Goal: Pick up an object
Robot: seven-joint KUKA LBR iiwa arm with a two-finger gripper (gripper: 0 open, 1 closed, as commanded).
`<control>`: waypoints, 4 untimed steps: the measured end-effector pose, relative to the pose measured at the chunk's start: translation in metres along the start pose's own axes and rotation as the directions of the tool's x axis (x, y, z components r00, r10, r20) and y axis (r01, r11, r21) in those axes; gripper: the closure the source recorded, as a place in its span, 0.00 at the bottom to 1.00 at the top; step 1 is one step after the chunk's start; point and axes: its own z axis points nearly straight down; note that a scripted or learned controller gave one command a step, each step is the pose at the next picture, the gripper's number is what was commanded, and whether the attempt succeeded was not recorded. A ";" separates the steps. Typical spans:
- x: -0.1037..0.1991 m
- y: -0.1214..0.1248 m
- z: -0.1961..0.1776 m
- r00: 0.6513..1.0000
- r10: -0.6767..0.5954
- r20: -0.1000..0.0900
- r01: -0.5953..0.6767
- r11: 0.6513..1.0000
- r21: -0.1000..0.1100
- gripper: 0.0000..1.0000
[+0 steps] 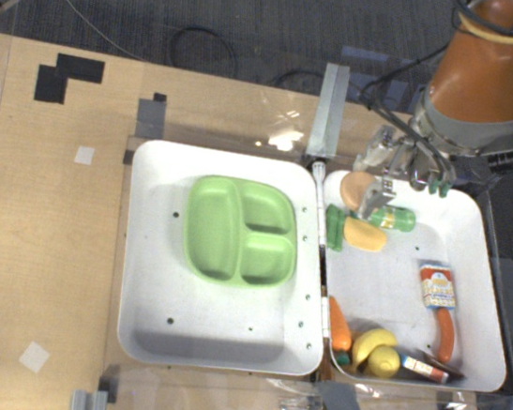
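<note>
My gripper (382,190) hangs over the far left corner of the right bin (487,279), under the orange wrist band. Its tip is just above a tan round piece (353,190) and a small green bottle (395,219) lying on its side. A yellow-orange wedge (366,236) and a green stick-shaped item (334,227) lie just in front of these. Nothing shows as lifted off the bin floor.
The right bin also holds a red and white packet (437,286), an orange-red sausage (446,335), a carrot (341,327), yellow fruit (376,351) and a red marker (428,368). A green divided plate (239,230) lies in the left bin (149,260).
</note>
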 end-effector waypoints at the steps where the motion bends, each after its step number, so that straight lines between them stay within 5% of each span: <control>1: -0.002 0.001 -0.013 1.000 -0.004 0.010 0.004 1.000 -0.001 1.00; 4: -0.009 0.005 -0.052 0.999 -0.013 0.042 0.013 1.000 -0.002 1.00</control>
